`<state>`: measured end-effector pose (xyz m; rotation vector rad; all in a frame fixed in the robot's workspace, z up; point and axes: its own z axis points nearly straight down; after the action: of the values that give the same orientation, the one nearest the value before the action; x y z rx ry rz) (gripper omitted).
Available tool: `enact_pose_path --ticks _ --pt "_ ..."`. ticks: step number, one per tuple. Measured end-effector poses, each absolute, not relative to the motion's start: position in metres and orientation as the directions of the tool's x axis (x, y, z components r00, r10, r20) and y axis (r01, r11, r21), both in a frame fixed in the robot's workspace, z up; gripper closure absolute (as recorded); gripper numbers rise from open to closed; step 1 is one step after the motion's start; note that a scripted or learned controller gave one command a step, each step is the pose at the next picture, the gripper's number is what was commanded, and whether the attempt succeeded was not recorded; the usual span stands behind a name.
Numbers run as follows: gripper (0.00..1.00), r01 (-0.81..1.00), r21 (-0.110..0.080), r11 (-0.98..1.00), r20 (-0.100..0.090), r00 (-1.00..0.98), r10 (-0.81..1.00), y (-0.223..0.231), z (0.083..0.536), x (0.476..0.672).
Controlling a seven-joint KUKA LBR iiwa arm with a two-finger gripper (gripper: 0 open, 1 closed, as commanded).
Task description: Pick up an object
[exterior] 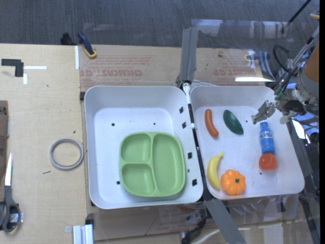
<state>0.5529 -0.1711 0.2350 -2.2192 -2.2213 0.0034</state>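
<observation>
The right bin (249, 99) holds several toy items: an orange-red sausage (210, 123), a dark green oval vegetable (233, 121), a blue bottle (266, 139), a red tomato (267, 161) touching the bottle's near end, a yellow banana (215, 170) and an orange pumpkin (233, 182). My gripper (274, 115) hangs over the bin's far right part, just beyond the bottle's far end. It stands open, and nothing shows between its fingers (261, 112).
A green divided plate (152, 163) lies in the left bin (101, 136). On the bench to the left lie a grey tape ring (66, 153) and scissors (9, 207). A blue-and-yellow clamp (87, 47) sits at the back. Cables hang at the far right.
</observation>
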Motion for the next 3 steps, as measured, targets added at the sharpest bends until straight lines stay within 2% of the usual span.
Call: enact_pose_path --ticks 1,2,3 --pt "0.00 1.000 0.002 0.002 -0.001 -0.002 1.000 -0.152 0.093 0.604" --pt "1.00 1.000 0.000 -0.001 -0.002 0.001 1.000 -0.153 0.101 0.604" --pt "1.00 1.000 0.000 0.002 -0.001 -0.002 1.000 -0.045 0.192 0.628"
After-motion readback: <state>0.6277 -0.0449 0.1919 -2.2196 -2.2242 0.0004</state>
